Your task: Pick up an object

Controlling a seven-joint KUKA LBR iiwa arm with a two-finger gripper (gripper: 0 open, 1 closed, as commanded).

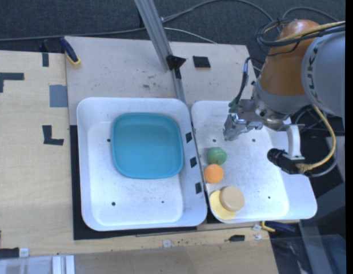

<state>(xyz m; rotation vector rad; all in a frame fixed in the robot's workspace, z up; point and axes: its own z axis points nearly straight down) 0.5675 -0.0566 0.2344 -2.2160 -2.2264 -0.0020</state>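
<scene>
Camera view showed my hand (238,128) hanging over the upper part of the right bin (279,204), its dark fingers pointing down and to the left. Nothing sat between them, though I could not tell whether they were spread or closed. Below the hand, near the bin's left wall, a green ball (216,155) lay just above an orange ball (213,173), the two nearly touching. Further down, in the lower left corner, a tan round block (232,198) rested on top of a yellow piece (217,209). All four things lay apart from my hand. In the left bin (96,204) a blue square plate (147,145) lay flat on the white floor.
</scene>
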